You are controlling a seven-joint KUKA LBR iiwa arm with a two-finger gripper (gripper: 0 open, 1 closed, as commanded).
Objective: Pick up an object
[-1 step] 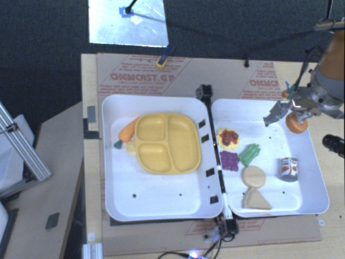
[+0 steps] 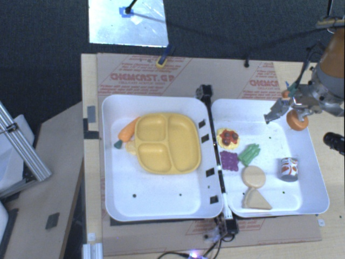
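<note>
- Nearest our lens, a tan wedge (image 2: 257,200) lies at the near edge of the right bin (image 2: 312,161), touching a tan round piece (image 2: 253,176) just behind it.
- We take the yellow divided plate (image 2: 164,143) in the left bin (image 2: 116,161) as landmark: an orange carrot (image 2: 128,129) lies against its left rim.
- Right of the plate, across the bins' divider, we see a small pizza slice (image 2: 228,138), purple grapes (image 2: 229,161) and a green vegetable (image 2: 249,154) close together.
- Further right stands a small can (image 2: 289,169), upright.
- Far right of the plate, the gripper (image 2: 294,112) hangs over the right bin's far corner; an orange ball (image 2: 297,120) sits at its fingers, though we cannot tell whether they clamp it or how wide they stand.
</note>
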